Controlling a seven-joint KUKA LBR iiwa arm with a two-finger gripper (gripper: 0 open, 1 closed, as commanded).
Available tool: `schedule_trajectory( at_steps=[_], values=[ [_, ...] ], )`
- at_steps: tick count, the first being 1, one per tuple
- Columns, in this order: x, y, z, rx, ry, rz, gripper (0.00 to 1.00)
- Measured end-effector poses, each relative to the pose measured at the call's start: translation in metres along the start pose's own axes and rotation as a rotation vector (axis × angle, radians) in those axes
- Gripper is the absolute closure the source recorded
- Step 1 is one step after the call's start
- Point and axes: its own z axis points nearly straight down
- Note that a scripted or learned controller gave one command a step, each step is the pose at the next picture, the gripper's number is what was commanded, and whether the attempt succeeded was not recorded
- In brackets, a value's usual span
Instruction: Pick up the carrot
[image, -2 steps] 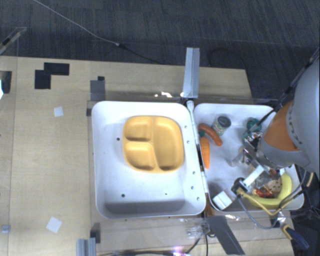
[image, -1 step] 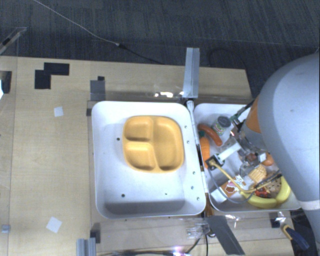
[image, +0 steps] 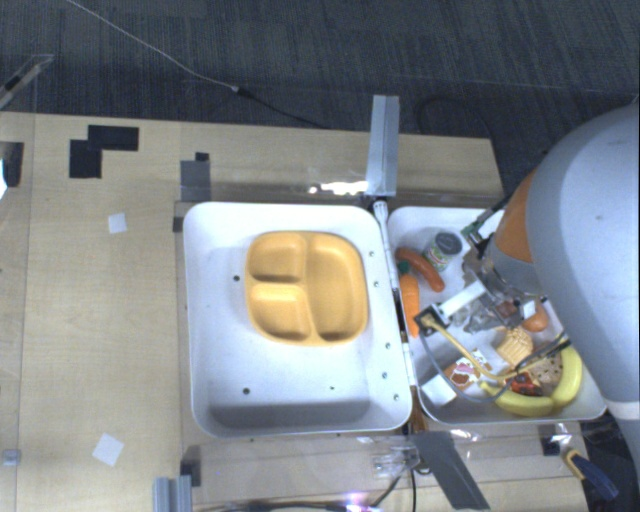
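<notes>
Starting from the left bin (image: 215, 330), note the yellow divided plate (image: 305, 287) lying in it. The carrot (image: 409, 303) lies in the right bin (image: 440, 400), against the wall nearest the left bin, just below the red sausage (image: 420, 267). The gripper (image: 470, 308) hovers farther right of the carrot; you cannot tell its grip state.
</notes>
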Motion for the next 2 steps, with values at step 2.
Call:
schedule_trajectory(
  at_steps=[2],
  values=[
    [-0.067, 0.047, 0.01, 0.0, -0.004, -0.39, 1.0]
  ],
)
